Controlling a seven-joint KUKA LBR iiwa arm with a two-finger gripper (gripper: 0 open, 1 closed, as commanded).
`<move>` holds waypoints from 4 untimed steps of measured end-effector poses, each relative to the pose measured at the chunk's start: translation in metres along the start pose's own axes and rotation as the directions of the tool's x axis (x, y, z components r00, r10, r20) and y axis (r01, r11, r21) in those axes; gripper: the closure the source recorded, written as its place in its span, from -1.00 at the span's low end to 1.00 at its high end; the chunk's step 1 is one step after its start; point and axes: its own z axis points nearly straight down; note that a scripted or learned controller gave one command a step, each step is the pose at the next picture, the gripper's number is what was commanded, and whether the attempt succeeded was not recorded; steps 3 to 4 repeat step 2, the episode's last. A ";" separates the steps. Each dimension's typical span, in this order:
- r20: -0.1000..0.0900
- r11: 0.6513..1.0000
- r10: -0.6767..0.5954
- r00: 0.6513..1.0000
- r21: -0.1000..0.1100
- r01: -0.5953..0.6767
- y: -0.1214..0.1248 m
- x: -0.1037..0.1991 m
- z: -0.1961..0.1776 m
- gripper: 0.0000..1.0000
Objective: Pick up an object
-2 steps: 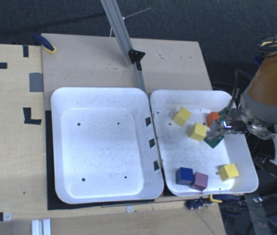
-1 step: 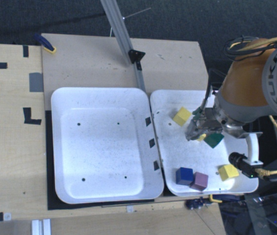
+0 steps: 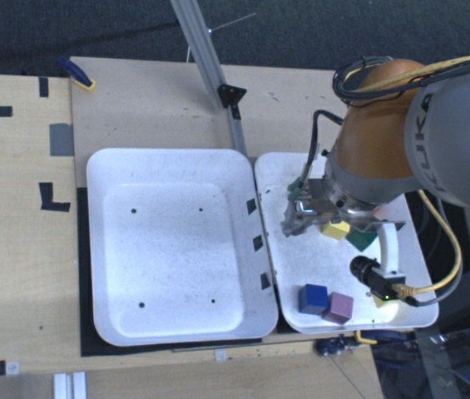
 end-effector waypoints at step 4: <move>0.001 1.000 0.001 1.000 0.001 -0.001 0.008 0.095 0.005 1.00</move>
